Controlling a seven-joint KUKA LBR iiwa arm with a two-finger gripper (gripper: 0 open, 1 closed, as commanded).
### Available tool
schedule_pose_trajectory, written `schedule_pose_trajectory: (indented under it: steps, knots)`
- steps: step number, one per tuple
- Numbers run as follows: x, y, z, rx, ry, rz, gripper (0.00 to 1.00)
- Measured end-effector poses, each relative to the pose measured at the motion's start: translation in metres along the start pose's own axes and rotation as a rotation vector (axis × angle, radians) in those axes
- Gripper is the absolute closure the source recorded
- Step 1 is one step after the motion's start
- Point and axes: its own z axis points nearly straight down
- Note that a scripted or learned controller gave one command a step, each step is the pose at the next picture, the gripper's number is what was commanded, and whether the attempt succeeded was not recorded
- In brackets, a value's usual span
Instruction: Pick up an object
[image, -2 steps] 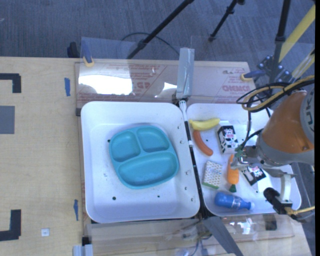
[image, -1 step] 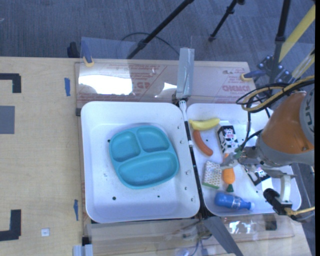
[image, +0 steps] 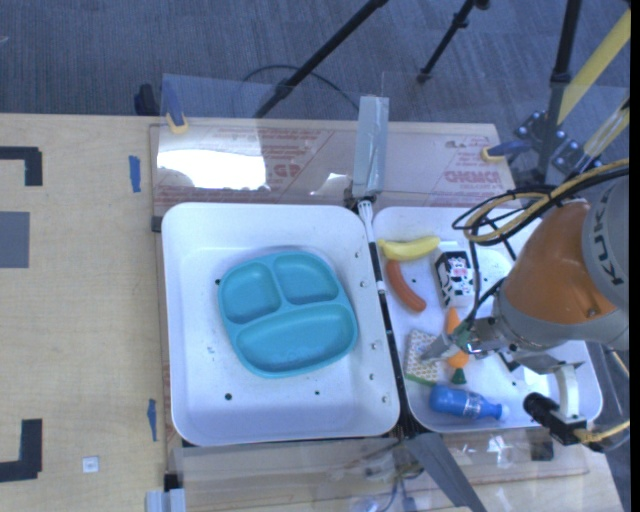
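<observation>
Pincer (image: 452, 350) first: we see its metal tip low in the right bin (image: 585, 395), down among the small items, but we cannot tell how it is set or whether anything is caught in it; the wrist and the orange band of the arm (image: 560, 275) cover most of it.

We judge the task as still open. Nothing is visibly lifted. The pincer tip sits right at a small orange piece (image: 456, 358), with a flat beige cracker-like piece (image: 422, 360) just beside it on the left and a blue bottle (image: 462, 403) lying on its side nearer the front wall. Further back in the same bin lie a yellow banana (image: 408, 246), an orange sausage-shaped toy (image: 406, 286) and a small black-and-white carton (image: 456, 276). Any of these could serve as the object; the orange piece looks the likeliest target. What is left, as we read it, is a firm closing on one thing and a clean lift.

As for room, the things crowd the left half of the right bin, close to the divider between the bins, so sideways travel there is tight. The left bin (image: 190, 300) holds a teal divided plate (image: 288, 312) in its middle, with bare floor around it. Straight up looks to us the freest way out. The desk (image: 70, 330) to the left is bare wood.
</observation>
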Motion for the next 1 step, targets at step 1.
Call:
schedule_pose_trajectory:
  steps: [1]
  knots:
    - [-0.0003, 0.0012, -0.0107, -0.003, 0.001, 0.002, 1.00]
